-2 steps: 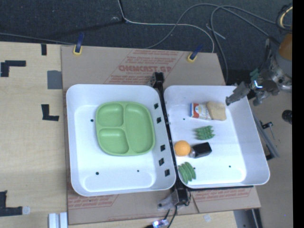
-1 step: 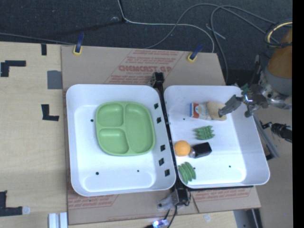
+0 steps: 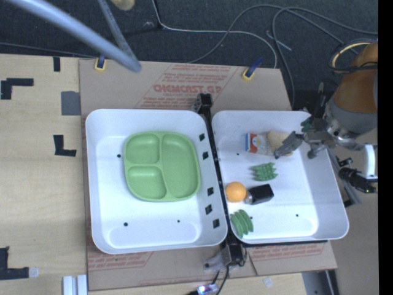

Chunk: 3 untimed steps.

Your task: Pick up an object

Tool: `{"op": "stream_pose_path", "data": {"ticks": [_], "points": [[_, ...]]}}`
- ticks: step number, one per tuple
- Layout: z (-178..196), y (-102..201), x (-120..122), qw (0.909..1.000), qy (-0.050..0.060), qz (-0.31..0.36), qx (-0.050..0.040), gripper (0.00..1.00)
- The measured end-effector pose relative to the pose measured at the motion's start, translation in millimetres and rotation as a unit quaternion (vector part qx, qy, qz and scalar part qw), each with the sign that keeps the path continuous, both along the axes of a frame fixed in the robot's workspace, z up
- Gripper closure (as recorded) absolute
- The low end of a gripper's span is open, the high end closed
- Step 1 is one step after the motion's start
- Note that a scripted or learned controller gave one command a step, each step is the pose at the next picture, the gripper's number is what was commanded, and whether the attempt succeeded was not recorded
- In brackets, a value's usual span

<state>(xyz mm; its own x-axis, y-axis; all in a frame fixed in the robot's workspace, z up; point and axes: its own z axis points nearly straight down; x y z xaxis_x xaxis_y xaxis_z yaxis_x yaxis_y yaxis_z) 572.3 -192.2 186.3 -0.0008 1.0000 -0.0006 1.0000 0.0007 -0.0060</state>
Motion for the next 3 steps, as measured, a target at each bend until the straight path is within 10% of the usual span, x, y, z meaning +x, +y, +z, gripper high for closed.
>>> {"op": "stream_pose_path", "data": {"ticks": [1, 2, 3], "points": [[-48.8, 8.5, -5.5, 1.0, 0.0, 0.0, 0.0003, 0.0], [-35.8, 9.3, -3.7, 1.0, -0.002, 0.001, 0.0006, 1.0], [26.8, 13.8, -4.8, 1.0, -0.006, 0.001, -0.0002, 1.0]]}}
